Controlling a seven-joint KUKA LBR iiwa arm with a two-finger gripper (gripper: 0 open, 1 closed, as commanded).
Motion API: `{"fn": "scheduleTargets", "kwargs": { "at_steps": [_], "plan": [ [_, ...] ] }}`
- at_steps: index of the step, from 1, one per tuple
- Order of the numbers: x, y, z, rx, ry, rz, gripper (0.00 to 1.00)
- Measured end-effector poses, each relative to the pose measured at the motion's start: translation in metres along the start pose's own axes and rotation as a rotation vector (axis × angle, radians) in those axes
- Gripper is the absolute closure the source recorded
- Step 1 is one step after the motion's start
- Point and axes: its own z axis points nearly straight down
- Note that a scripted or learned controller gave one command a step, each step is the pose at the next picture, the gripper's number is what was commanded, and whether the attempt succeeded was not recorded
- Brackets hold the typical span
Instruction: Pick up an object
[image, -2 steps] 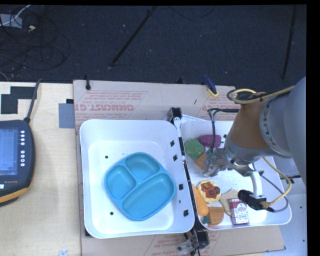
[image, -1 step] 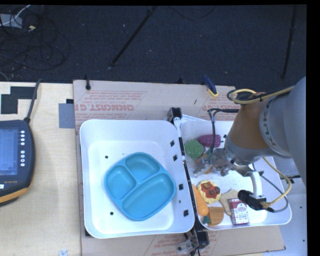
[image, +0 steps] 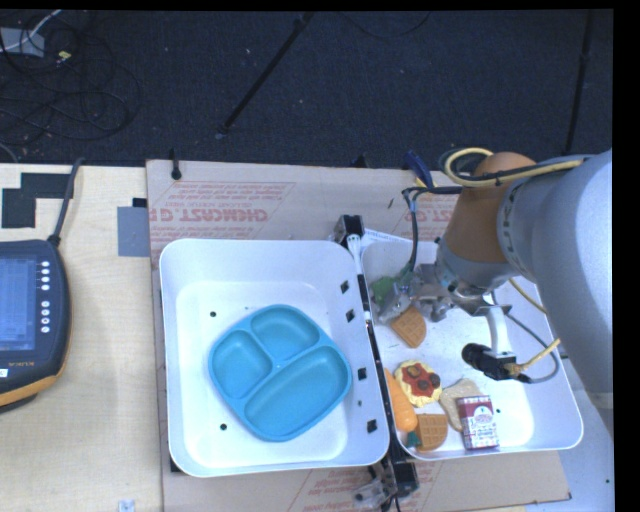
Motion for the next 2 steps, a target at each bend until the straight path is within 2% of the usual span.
{"fn": "scheduleTargets", "kwargs": {
  "at_steps": [1, 2],
  "plan": [
    [0.0061, -0.0197, -0.0003, 0.005, 0.001, 0.004, 0.00],
    [0.0051, -0.0197, -0.0096, 0.008, 0.001, 0.004, 1.00]
  ]
}}
